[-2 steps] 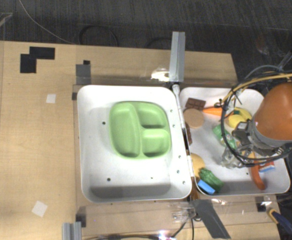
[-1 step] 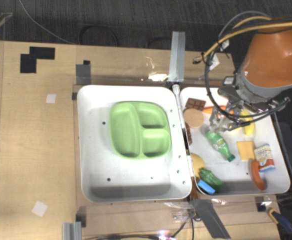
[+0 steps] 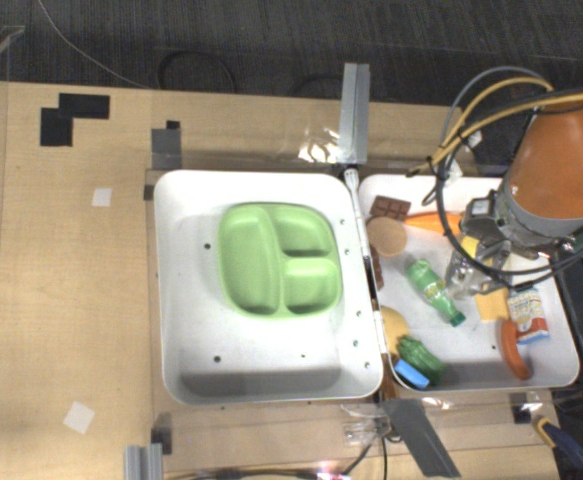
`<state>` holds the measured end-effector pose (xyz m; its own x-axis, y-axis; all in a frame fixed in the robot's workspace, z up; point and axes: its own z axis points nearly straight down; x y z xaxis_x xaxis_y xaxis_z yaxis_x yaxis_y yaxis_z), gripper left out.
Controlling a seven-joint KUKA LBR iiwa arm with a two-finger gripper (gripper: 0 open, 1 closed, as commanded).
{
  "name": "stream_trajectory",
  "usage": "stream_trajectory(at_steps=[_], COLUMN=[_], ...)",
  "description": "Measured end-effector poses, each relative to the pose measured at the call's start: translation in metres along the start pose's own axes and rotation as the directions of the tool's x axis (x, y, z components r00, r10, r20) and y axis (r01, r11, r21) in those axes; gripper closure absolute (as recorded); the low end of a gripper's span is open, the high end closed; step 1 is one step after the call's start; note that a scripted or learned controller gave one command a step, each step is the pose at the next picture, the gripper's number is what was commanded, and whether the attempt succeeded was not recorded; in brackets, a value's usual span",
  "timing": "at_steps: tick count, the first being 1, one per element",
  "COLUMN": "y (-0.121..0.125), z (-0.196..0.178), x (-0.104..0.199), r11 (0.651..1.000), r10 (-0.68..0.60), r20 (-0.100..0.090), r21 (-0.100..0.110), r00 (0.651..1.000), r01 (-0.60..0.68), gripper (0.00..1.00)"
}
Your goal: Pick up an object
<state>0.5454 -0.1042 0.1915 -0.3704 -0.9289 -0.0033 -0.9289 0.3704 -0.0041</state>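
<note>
Above the right bin (image 3: 567,360), our arm (image 3: 561,163) hangs with its gripper (image 3: 463,274) low among a crowd of small items, just beside the green bottle (image 3: 435,290) that lies tilted near the bin's middle; from this slanted view we cannot tell how the claw itself stands, nor whether anything sits in it. We judge the bottle to be the likeliest target, and the risks gather around it. It is rounded and lies on its side, so a closing claw could roll it aside instead of catching it. A yellow block (image 3: 491,306) lies just beside the gripper and could be snagged or pushed along. The brown ball (image 3: 387,236), the chocolate bar (image 3: 389,208) and the orange carrot (image 3: 431,222) crowd the far-left corner, while the green pepper (image 3: 419,352) and a blue piece (image 3: 409,373) sit near the front wall, leaving little room for a sliding object to go. In the left bin (image 3: 181,268) we see a green divided tray (image 3: 276,258) resting well apart from all this.
</note>
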Motion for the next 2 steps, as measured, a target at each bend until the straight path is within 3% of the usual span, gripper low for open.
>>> stream_trajectory(at_steps=[1,2], y=[0.0,-0.03], z=[-0.001,0.101], x=[-0.001,-0.003], r11=[1.0,0.999], r10=[-0.001,-0.03], r20=[0.001,0.002], r21=[0.002,0.013], r00=[1.0,1.0], r01=[0.001,0.03], gripper=[0.0,0.0])
